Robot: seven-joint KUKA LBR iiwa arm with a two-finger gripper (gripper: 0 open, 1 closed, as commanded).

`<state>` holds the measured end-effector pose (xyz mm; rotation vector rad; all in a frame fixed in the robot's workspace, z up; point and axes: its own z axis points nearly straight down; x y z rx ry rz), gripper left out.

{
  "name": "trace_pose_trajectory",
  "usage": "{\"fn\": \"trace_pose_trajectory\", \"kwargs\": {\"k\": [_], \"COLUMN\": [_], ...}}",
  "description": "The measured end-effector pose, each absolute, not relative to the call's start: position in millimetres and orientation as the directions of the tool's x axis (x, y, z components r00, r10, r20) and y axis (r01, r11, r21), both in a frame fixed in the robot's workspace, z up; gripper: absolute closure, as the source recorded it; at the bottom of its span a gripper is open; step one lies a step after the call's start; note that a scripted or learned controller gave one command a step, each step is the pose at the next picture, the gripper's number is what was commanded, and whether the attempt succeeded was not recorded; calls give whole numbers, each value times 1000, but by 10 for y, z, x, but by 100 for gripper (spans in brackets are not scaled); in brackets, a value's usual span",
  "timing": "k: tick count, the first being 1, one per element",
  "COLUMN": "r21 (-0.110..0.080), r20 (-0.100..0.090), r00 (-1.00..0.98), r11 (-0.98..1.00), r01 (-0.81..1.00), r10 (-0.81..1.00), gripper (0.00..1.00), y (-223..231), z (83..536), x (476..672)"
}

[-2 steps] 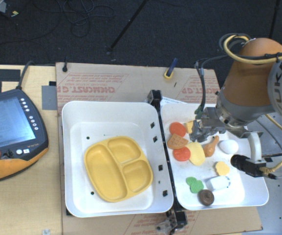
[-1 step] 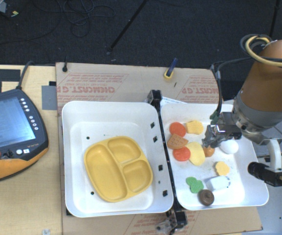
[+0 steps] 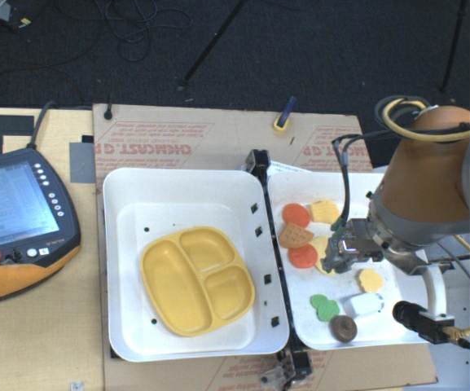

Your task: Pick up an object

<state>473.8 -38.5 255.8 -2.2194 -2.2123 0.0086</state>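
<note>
The pincer hangs low in the right bin, beside a red disc; I cannot tell whether it grips anything.

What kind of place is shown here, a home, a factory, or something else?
Most likely a robotics lab test bench. A teach pendant lies at the left, two white bins sit on cardboard, and the arm's tool hangs over small toy food pieces, while a yellow divided tray lies in the other bin.
</note>
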Motion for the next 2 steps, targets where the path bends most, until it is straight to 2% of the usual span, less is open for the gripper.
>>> {"fn": "trace_pose_trajectory", "kwargs": {"k": [1,2], "r21": [1,6], "r20": [2,2], "r00": [-7,-6], "r11": [7,6], "r01": [1000,1000], "r10": [1000,1000], "gripper": [100,100], "y": [275,753], "z": [3156,3987], "x": [4760,4764]}}
